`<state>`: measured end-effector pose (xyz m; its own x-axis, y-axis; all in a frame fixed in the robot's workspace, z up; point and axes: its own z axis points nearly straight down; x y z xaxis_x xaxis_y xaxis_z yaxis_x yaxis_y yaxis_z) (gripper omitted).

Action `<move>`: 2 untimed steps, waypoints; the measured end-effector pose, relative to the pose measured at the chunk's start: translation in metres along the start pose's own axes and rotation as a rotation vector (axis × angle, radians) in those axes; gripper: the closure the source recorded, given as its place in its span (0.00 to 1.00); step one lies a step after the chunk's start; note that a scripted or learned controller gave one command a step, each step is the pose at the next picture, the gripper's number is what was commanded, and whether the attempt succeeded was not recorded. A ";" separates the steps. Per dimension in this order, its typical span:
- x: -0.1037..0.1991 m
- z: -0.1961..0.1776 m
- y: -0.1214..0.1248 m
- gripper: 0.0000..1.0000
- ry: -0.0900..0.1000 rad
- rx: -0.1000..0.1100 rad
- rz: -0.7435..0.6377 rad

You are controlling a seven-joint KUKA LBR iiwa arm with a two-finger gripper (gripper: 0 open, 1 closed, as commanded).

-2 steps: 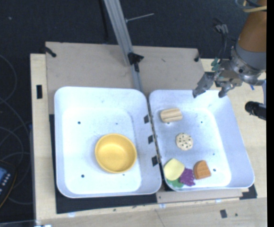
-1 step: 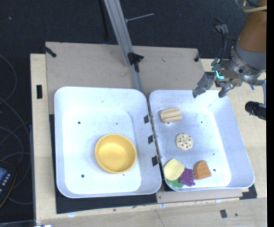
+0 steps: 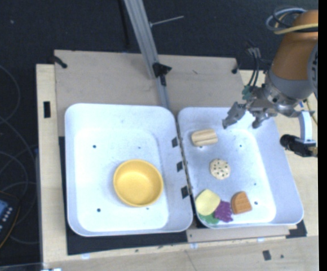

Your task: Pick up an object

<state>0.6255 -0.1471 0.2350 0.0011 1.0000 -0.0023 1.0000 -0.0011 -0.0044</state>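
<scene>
Bread roll [image 3: 203, 138], a tan cylinder, lies in the far left part of the right bin [image 3: 276, 168], its long axis running left to right. I see my claw [image 3: 243, 119] hovering just to its right and a little farther back, its 2 fingers spread and holding nothing. I judge the roll the nearest target: the claw needs to shift left and nearer, then close across the roll's short width.

One fixed overhead camera
It looks down at a slant on the bench [image 3: 113, 78], taking in both white bins [image 3: 84, 129].
</scene>
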 end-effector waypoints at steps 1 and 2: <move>0.002 0.055 -0.009 0.00 0.000 0.000 0.001; -0.005 0.106 -0.002 0.00 0.000 -0.001 0.002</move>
<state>0.6234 -0.1525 0.1294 0.0035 1.0000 -0.0027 1.0000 -0.0035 -0.0032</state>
